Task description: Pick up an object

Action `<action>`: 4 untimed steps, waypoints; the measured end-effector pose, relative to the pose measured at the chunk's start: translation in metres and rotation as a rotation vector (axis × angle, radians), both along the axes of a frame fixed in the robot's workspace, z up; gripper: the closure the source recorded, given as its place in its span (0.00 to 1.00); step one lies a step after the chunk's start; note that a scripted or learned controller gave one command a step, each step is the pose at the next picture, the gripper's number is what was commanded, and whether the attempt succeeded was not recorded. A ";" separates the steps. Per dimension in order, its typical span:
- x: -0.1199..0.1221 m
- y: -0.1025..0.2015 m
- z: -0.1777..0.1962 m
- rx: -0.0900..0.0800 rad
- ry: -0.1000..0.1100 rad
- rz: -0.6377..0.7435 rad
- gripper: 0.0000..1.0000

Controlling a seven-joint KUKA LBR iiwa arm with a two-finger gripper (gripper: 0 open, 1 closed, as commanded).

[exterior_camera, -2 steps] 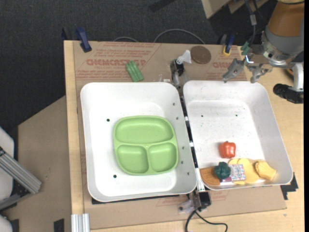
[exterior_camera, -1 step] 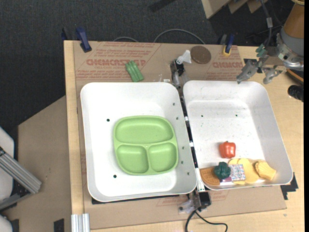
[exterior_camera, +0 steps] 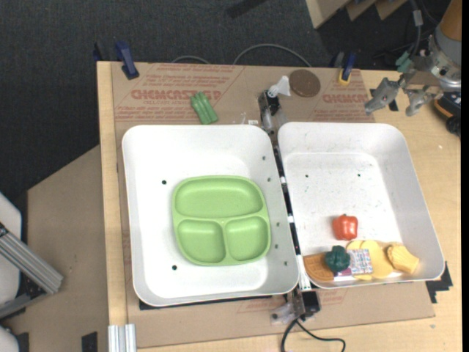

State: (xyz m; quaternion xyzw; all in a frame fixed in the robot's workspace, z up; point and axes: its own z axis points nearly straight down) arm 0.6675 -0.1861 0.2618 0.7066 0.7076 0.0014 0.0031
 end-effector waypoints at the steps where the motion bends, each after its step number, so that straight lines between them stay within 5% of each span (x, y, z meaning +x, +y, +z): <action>1: -0.002 0.071 -0.077 0.007 0.014 0.005 0.00; 2: -0.098 0.057 -0.041 0.003 0.010 -0.005 0.00; 3: -0.137 0.067 -0.120 0.006 0.018 -0.003 0.00; 4: -0.151 0.066 -0.181 0.004 0.012 -0.003 0.00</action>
